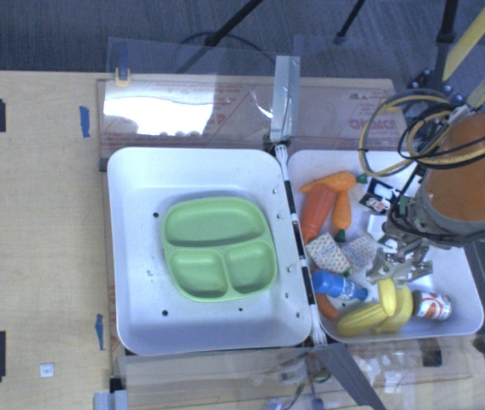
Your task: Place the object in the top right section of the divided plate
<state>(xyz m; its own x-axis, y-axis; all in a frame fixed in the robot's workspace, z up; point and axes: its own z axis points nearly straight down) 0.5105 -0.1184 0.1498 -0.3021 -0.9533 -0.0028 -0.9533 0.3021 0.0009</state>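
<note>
arm low over the cluttered right bin, green plate bare in the left

much of the right bin [473, 301] is hidden under the arm's orange band and wrist, so its far right corner cannot be read. the gripper [399, 261] is a tangle of grey metal from above, and whether it is open, closed or gripping anything cannot be told. it hangs just above the toy banana [377, 311], with a small red-and-white can [435, 307] just beside it, partly covered. an orange carrot toy [319, 205] lies at the bin's upper left, a blue item [338, 286] lower down; two patterned pieces between them are too small to name. the arm reaches in from the right, wrist pointing down. the green divided plate [219, 248] sits in the middle of the left bin [131, 186].
</note>
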